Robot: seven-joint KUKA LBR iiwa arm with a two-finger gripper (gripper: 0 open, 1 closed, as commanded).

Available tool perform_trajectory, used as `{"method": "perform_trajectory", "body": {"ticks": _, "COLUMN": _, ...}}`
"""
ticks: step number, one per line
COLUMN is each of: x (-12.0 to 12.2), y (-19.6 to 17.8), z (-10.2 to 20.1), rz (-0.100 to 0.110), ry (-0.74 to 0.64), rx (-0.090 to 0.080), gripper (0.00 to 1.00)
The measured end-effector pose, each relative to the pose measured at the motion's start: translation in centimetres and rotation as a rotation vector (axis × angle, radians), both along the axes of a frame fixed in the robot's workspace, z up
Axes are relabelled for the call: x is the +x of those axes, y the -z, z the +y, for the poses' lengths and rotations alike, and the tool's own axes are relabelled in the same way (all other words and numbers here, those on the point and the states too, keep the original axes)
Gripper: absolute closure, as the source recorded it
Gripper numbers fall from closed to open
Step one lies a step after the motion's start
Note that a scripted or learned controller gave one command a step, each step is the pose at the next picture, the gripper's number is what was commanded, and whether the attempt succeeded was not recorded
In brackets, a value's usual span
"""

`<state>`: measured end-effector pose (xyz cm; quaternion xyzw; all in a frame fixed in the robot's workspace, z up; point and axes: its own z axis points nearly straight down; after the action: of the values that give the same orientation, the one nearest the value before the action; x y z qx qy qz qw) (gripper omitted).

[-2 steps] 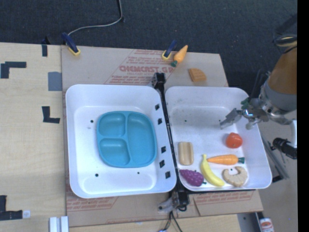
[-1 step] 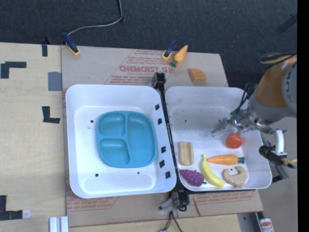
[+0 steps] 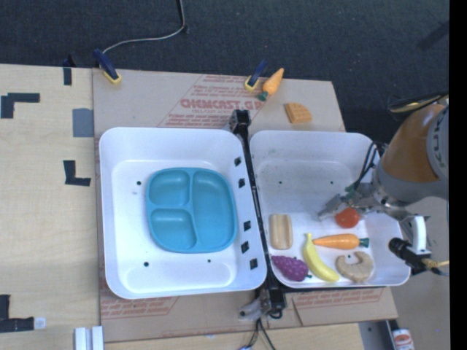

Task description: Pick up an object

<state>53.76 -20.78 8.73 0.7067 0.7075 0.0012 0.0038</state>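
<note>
My gripper (image 3: 337, 208) reaches from the right into the right bin (image 3: 306, 152), low over its floor. A small red tomato (image 3: 349, 217) lies right against it on the near side; whether it is gripped is unclear. Just in front of the tomato lies an orange carrot (image 3: 338, 241). Close by are a yellow banana (image 3: 319, 259), a brown mushroom-like piece (image 3: 355, 267), purple grapes (image 3: 291, 268) and a tan bread roll (image 3: 281, 231).
The left bin (image 3: 117, 159) holds a blue divided plate (image 3: 192, 208). Behind the bins, on the cardboard, lie a small orange toy (image 3: 272, 82) and a tan cracker (image 3: 297, 112). The back half of the right bin is bare floor.
</note>
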Motion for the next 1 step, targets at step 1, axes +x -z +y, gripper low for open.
{"method": "perform_trajectory", "body": {"ticks": 1, "x": 0.08, "y": -1.06, "z": -0.04, "rz": -0.002, "ry": 0.0, "rx": -0.001, "gripper": 1.0}}
